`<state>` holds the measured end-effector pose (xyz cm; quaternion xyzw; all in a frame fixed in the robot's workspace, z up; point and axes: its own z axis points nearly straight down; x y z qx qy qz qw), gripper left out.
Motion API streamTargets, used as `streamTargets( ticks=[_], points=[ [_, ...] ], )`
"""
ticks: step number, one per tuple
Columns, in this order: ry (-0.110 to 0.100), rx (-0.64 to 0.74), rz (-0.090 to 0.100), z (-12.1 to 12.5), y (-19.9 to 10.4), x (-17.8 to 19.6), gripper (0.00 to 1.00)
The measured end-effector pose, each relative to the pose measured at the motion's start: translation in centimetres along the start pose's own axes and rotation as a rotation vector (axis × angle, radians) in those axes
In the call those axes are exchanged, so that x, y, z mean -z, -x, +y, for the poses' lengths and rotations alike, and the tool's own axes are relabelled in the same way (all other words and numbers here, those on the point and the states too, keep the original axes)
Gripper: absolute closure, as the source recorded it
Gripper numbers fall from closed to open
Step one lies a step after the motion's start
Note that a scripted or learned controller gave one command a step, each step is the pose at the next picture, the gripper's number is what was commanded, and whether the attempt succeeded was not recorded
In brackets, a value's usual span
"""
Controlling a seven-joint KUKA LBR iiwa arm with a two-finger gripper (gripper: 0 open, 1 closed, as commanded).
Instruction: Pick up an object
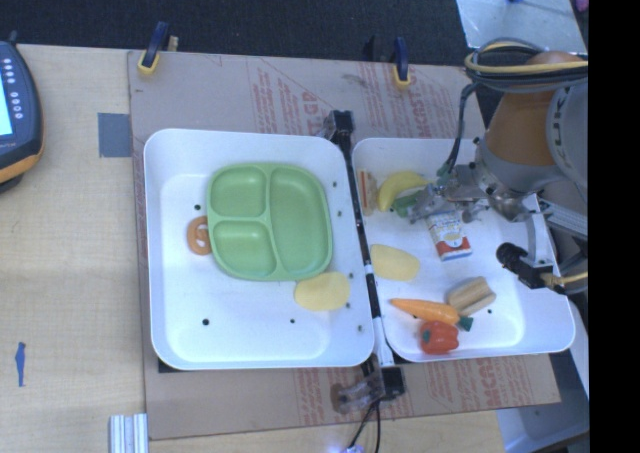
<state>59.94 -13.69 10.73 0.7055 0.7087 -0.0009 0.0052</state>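
**Arm over right bin, target likely the small carton**

Wooden table with a cardboard sheet clamped on top carries two white bins; landmark is the divider rail [356,231] where they meet.

- Left bin [170,241], left of the rail: green sectioned plate [270,221], an orange pretzel-like ring [198,235] at the plate's far side from the rail, a pale yellow lump [321,292] just beside the rail.
- Right bin [530,326], right of the rail: yellow banana-like piece [398,185] near the rail's upper stretch, second pale yellow lump [394,263] just beside the rail, carrot [424,310] and tomato [438,338] near its lower end, tan block [471,296] further right.
- Small carton [451,239]: right of the rail, mid-bin, just below the gripper [445,199].

Jaws: metalwork sits low over the bin's upper part, between banana piece and carton. Cannot tell how far apart they stand, nor whether anything is between them; too cluttered.

Handling judgement, carton as the pick: looks light, thin-walled, probably hollow toy. Flat faces, so pinch across the two narrow sides, mid-height. Squeeze gently; walls may buckle. Printed surface likely slick, so an off-centre hold could let it twist out. Neighbours are apart from it, so approach looks uncluttered except the banana piece above.
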Motion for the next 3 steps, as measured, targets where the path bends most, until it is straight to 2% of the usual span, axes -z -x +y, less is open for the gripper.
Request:
streamTargets(
  ticks=[1, 2, 3],
  points=[
    [-0.015, -0.002, 0.009, -3.4, 1.4, -1.7, 0.0],
    [-0.012, 0.0, 0.007, -3.3, 1.5, -0.5, 1.0],
    [-0.003, 0.004, 0.009, -1.4, -3.7, 6.1, 1.0]
  ],
)
